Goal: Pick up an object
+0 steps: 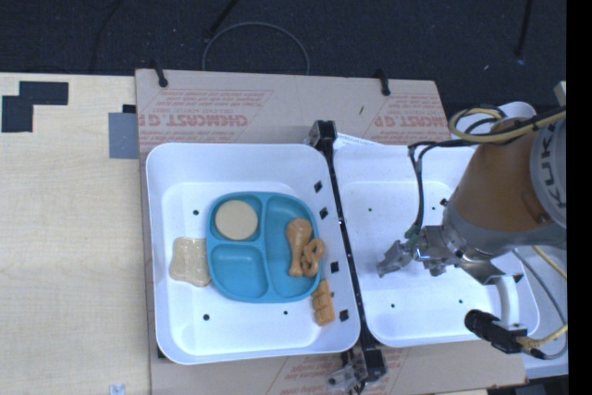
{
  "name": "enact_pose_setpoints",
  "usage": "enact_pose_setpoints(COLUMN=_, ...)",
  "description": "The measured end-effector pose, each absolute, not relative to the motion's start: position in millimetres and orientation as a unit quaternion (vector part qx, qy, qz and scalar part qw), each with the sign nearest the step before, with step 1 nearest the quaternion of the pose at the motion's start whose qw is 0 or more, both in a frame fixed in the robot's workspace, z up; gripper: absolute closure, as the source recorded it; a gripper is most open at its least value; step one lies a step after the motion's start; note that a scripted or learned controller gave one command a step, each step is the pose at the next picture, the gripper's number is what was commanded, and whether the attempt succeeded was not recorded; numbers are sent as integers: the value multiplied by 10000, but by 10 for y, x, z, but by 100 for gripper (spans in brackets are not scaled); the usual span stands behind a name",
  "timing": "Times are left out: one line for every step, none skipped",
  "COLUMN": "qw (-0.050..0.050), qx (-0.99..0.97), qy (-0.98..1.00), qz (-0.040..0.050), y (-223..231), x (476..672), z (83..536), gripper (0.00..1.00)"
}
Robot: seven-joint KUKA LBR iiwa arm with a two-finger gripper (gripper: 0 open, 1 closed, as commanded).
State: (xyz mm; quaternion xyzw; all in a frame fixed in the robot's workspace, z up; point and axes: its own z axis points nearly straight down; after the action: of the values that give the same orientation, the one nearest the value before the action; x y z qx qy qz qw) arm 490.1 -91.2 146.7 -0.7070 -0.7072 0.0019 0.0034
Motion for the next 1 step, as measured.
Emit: enact_pose_setpoints(qw=36, qx=-7071, qy=-7071, qz=20, y=-900, x=4889, z=932, gripper=0)
